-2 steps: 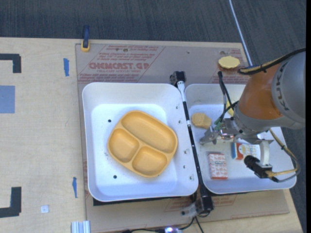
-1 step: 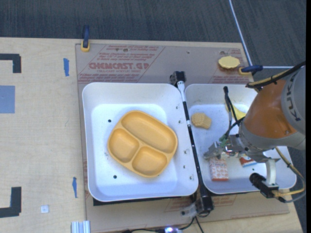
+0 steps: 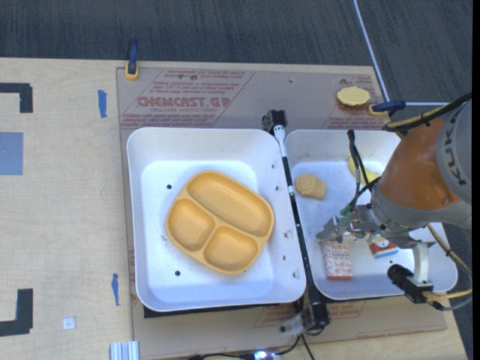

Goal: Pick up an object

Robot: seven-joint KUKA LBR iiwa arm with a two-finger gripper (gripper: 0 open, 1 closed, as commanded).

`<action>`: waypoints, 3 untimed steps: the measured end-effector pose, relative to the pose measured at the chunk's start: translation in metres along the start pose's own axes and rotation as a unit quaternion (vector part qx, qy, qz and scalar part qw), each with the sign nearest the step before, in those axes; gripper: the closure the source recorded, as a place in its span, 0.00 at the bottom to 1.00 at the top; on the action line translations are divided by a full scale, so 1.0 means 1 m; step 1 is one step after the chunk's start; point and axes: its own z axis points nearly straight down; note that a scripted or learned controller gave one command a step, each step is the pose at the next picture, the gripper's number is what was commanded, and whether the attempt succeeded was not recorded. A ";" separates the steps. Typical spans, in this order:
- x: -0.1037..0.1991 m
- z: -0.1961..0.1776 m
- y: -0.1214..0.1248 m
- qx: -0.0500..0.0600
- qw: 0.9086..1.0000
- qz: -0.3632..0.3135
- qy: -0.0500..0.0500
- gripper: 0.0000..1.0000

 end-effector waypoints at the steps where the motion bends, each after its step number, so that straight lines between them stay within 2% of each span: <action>1: 0.091 -0.089 -0.017 0.003 1.000 -0.001 0.001 1.00; 3: 0.090 -0.109 -0.013 -0.001 1.000 -0.002 0.000 1.00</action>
